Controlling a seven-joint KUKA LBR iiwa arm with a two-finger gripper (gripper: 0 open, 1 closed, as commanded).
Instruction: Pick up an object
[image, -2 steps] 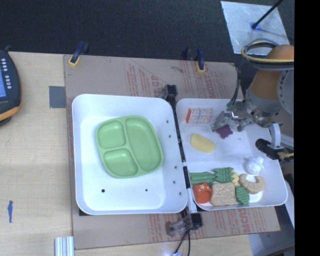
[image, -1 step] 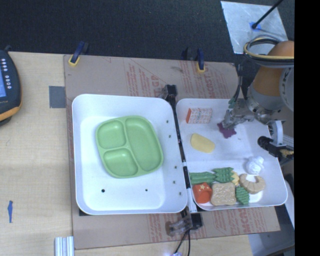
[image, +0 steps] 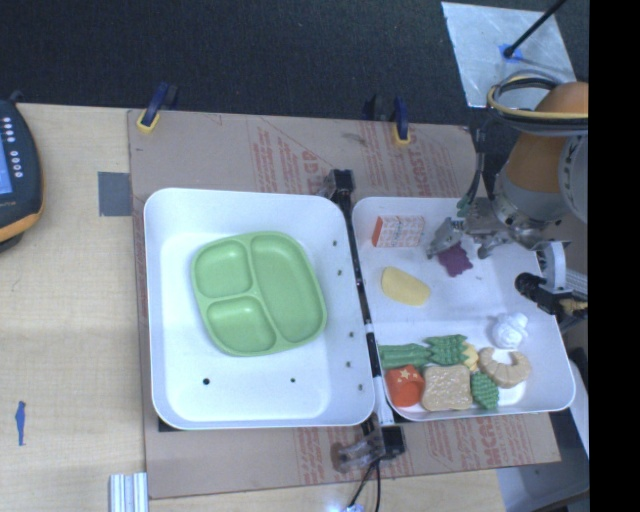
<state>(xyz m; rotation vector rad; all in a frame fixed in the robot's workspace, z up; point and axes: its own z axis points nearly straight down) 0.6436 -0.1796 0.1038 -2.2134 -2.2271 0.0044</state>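
camera view, your stock on the bench: two white bins side by side, the left bin (image: 170, 300) and the right bin (image: 545, 400). one green divided plate (image: 260, 293) with three compartments lies in the left bin.

in the right bin you have:
- one small red-and-white box (image: 399, 231), at the far corner next to the left bin
- one yellow piece (image: 405, 286), just nearer than the box
- one purple piece (image: 455, 261), beside the box on the arm's side
- one white crumpled piece (image: 509, 329)
- a near-edge cluster of toy foods (image: 450, 375), green, red and tan, too packed for you to count

one gripper (image: 463, 241) hangs over the far part of the right bin. its fingers stand apart, and the purple piece lies just below and between the tips; whether they touch it you cannot tell.

the bins rest on a brown cardboard sheet (image: 250, 150) on a pale wooden bench (image: 60, 330), with a dark floor beyond.
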